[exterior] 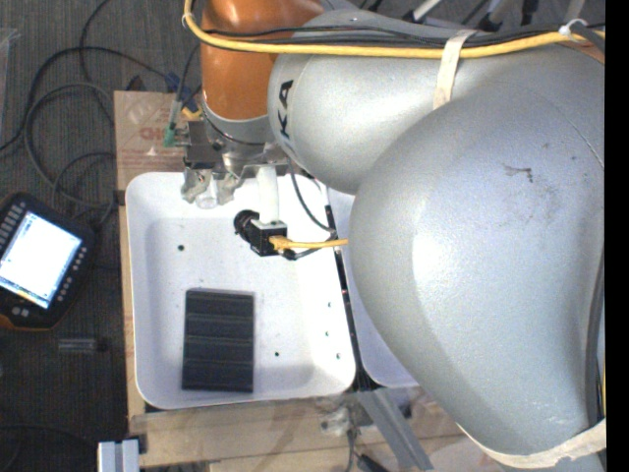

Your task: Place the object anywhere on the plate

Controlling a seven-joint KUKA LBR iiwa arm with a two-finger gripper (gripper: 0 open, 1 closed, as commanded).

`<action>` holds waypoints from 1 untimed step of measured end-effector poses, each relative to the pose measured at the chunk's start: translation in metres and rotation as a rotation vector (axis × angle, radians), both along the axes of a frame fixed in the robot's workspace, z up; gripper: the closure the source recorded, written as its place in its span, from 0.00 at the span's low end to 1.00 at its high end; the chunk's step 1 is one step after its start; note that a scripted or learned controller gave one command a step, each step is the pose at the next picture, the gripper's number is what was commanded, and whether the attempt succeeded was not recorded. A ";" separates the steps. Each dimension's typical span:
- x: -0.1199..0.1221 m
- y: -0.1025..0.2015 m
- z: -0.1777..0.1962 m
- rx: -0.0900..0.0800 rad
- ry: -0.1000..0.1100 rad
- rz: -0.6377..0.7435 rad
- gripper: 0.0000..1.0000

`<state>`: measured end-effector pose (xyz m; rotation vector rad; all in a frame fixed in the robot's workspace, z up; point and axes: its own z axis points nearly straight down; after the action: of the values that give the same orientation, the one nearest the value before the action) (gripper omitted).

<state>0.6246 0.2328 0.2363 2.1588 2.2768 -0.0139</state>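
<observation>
Timber point(236, 419) is seen along the near edge of the left bin point(295, 303), just outside its rim. Inside this bin, in its near left part, a black ribbed slab point(218, 340) is laid flat on the white floor, well apart from the gripper; whether it is the plate or the object cannot be told. Farther in, toward the middle of the bin's far half, a small black piece point(257, 232) with a short yellow lead is seen just beside the gripper, and whether it is part of the tool cannot be told. The gripper point(224, 180) is held over the bin's far rim, and whether it is spread or pressed together cannot be told. The bin's right side is overhung by the grey arm point(472, 244), by which most of the right bin point(378, 362) is hidden. Left of the bin, a lit handheld screen point(37, 262) is laid on the floor. Beyond the far rim, a wooden board point(142, 131) and the orange band point(246, 37) are seen.
</observation>
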 end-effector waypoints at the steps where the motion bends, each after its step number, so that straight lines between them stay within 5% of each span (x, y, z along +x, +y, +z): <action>1: 0.043 -0.003 -0.020 0.005 -0.001 0.104 1.00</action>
<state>0.6680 0.2295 0.2167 2.0391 2.3876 -0.0072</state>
